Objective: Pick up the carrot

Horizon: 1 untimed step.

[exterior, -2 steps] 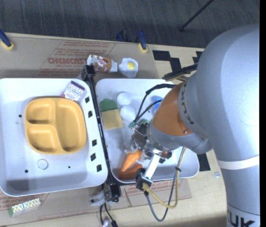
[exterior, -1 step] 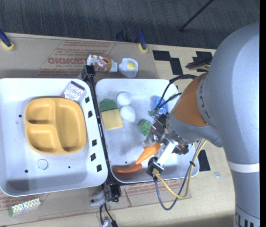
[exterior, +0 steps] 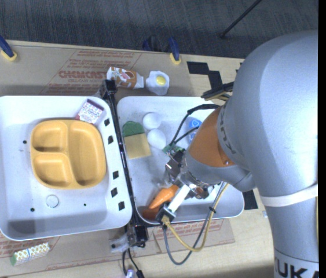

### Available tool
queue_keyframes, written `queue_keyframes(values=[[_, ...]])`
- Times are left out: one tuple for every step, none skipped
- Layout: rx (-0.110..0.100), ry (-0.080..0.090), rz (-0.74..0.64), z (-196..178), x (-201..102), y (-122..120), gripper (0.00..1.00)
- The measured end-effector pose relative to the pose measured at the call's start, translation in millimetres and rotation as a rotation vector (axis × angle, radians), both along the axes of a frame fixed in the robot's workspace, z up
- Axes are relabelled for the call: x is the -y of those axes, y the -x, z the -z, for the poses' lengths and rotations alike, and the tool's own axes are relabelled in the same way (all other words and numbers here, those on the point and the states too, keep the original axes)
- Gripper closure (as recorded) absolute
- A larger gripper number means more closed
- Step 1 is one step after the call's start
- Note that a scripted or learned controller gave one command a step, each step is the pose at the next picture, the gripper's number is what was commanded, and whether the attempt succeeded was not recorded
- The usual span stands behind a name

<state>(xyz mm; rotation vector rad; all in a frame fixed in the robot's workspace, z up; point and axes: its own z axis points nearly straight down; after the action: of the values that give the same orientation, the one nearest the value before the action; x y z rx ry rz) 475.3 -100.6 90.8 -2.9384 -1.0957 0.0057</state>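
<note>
The orange carrot [exterior: 160, 198] lies in the right bin [exterior: 132, 105], near its front left corner, with a brown thing [exterior: 146, 213] just in front of it. My gripper [exterior: 176, 181] is low over the carrot's right end, touching or nearly touching it. The wrist and the grey arm with its orange band [exterior: 209, 143] cover the right half of this bin and hide the rest of the carrot.
The right bin also holds a green and yellow sponge [exterior: 135, 139], two white eggs [exterior: 150, 120] and a blue thing [exterior: 194, 123]. A yellow divided plate [exterior: 69, 153] and a small packet [exterior: 91, 111] sit in the left bin [exterior: 6, 213]. Behind the bins stand a small bottle [exterior: 122, 77] and a yellow-white item [exterior: 158, 83].
</note>
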Motion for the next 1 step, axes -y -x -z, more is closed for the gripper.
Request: queue_keyframes(values=[[0.002, 0.002, 0.104, -0.3, -8.8, -0.6, 1.0]])
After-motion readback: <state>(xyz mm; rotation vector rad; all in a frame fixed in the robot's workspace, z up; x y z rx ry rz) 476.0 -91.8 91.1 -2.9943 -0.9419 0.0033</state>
